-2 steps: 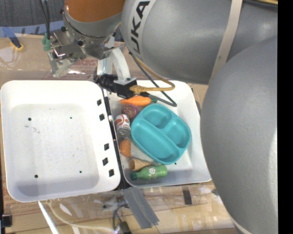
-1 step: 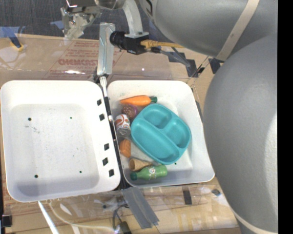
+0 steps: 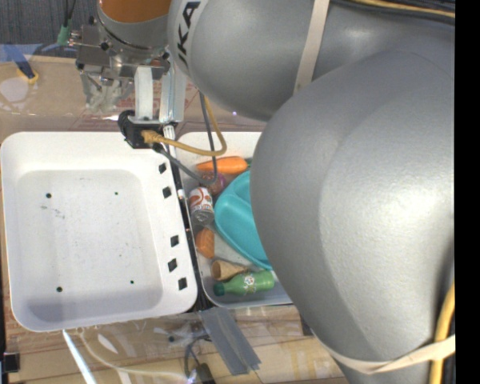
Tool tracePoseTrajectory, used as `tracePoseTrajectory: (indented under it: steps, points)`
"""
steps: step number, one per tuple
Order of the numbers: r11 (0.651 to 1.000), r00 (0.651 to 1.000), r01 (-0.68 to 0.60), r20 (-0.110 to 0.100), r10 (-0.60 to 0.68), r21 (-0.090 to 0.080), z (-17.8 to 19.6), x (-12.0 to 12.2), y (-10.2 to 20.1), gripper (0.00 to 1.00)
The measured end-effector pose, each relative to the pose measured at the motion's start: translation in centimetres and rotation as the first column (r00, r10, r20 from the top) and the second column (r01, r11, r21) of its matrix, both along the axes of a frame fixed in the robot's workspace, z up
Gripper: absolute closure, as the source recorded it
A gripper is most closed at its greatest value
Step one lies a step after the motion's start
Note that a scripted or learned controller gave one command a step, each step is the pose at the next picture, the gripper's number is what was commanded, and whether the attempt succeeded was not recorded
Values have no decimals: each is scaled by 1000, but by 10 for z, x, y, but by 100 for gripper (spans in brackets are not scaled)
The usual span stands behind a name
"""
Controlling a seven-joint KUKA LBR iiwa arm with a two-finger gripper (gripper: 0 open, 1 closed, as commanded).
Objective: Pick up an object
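- Arm crowds the shot, its grey bulk covering most of the right bin, and the gripper sits up beyond the left bin's far edge, over the brown bench.
- Whether that gripper is apart or together I cannot tell; the tip is a pale blur against the bench, and nothing is visibly caught in it.
- Candidates all lie in the right bin, packed along the wall it shares with the left bin.
- Turquoise bowl takes the middle: probably light stiff plastic, slippery on the curve, so the rim is my pick for a hold.
- Carrot lies just behind the bowl, toward the far wall; likely firm, round, best pinched across its middle.
- Small can touches the bowl's left side; rigid, smooth, may roll.
- Green bottle lies flat in front of the bowl, near the front wall; light, and I'd take it across the body.
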State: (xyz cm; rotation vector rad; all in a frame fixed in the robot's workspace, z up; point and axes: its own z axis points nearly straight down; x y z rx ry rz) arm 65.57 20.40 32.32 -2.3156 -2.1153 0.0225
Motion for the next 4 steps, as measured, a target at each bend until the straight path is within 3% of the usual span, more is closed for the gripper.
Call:
tracePoseTrajectory:
  steps: [1, 2, 3, 4]
  points:
    - [908, 908, -419, 18, 419, 4, 121, 0, 16, 100]
    - [830, 830, -558, 5, 558, 7, 47, -17, 6, 100]
    - [848, 848, -530, 12, 530, 5, 80, -66, 2, 100]
    - [928, 928, -373, 0, 373, 4, 9, -24, 6, 100]
